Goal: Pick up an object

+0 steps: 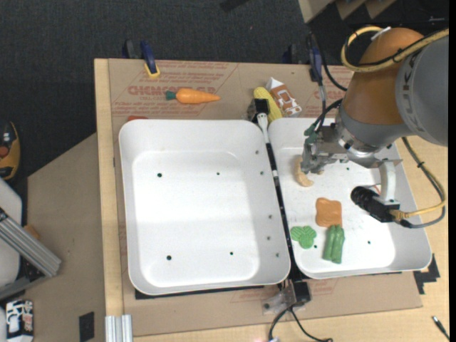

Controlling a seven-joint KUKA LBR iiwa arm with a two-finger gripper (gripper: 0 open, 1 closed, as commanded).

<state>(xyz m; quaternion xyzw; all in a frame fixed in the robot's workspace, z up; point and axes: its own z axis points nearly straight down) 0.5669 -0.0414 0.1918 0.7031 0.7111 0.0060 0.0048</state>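
Two white bins sit side by side on the tabletop [107, 191]. Inside the right bin [406, 258], the gripper [313, 159] hangs just above a small beige piece [305, 177]; whether its fingers are open or closed I cannot tell. An orange piece [328, 211] lies nearby.

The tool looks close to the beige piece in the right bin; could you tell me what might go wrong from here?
1. The tool sits just above the small beige piece, which lies near the bin's left wall; a closing grip could nudge it away rather than catch it.
2. The orange piece and green pieces lie close by, so a sideways drift might knock them.
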